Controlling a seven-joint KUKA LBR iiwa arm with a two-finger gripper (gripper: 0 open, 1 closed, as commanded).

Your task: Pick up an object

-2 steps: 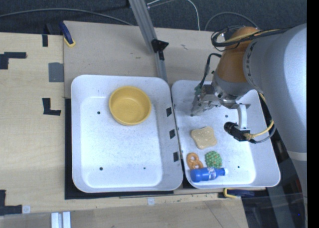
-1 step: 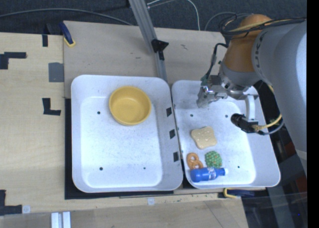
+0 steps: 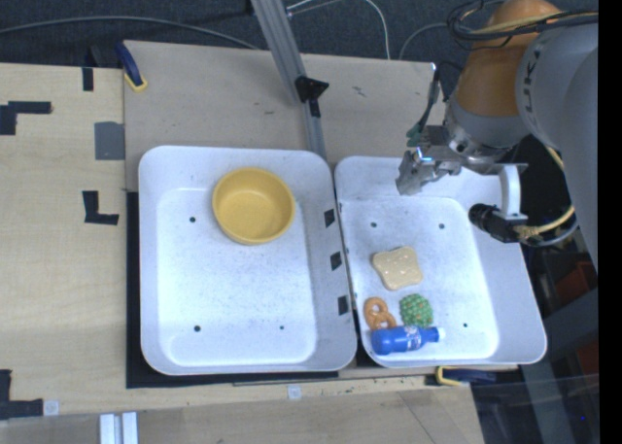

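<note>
Gripper (image 3: 416, 178) above the far edge of the right white bin (image 3: 486, 267); jaw state cannot be determined.

Right bin contents, grouped toward its near left part: a pale toast-shaped slice (image 3: 397, 266), a small brown pretzel (image 3: 378, 313), a green knobbly broccoli-like piece (image 3: 416, 309) and a blue bottle with a white cap (image 3: 403, 338) lying on its side, touching the green piece. All lie well apart from the gripper. The left white bin (image 3: 175, 267) holds a round yellow bowl (image 3: 254, 205), upright. The grey arm with an orange band (image 3: 501, 68) enters from the right, wrist angled down toward the bin's far rim.
</note>
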